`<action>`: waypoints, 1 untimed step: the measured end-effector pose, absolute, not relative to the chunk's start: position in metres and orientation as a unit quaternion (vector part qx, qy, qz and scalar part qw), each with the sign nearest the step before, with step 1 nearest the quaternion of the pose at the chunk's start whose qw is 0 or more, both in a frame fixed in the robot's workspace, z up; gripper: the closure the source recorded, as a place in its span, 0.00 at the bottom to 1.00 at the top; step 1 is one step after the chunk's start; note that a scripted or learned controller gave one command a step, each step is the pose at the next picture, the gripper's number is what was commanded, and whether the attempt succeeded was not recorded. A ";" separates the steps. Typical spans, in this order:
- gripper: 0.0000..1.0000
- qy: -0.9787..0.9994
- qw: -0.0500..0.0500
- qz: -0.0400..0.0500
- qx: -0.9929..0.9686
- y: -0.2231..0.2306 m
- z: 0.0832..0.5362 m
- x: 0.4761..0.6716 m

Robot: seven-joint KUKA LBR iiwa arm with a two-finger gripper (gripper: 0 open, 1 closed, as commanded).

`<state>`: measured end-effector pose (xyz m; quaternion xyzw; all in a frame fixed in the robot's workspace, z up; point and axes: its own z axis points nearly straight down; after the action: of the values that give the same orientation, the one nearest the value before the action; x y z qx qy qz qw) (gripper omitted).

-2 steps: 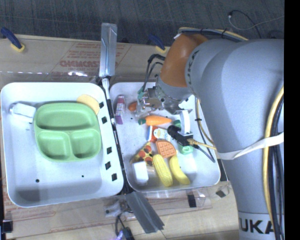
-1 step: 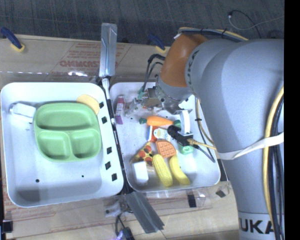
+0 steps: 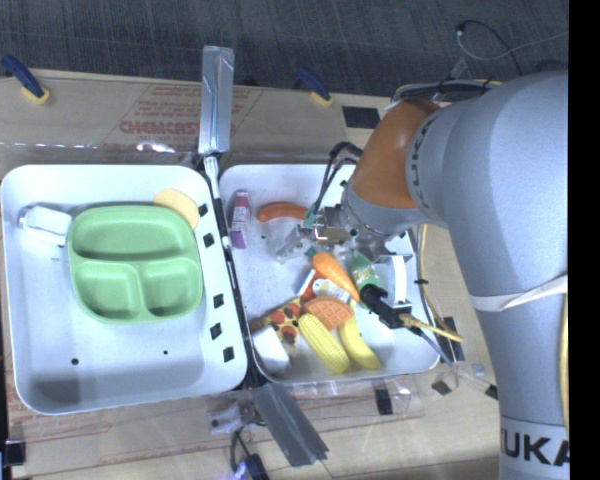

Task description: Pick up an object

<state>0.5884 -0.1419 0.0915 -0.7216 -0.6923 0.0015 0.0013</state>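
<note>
Hand [image 3: 315, 234] low in right bin [image 3: 280, 180], above carrot [image 3: 332, 270].

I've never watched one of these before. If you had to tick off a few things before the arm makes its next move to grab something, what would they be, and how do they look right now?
1. Objects within reach: ok. The carrot, corn, banana and sausage lie in the right bin.
2. Gripper over that bin: ok.
3. Something held in the gripper: cannot tell.
4. A target lying apart from the others: ok for the sausage; not ok for the carrot, corn and banana, which are piled together.
5. Left bin left undisturbed: ok, the green tray sits inside it.
</note>
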 end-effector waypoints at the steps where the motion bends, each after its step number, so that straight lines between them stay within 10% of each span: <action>1: 1.00 -0.694 0.001 0.002 -0.720 -0.142 0.102 0.589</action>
<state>0.5888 -0.1421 0.1016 -0.7203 -0.6937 0.0016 0.0012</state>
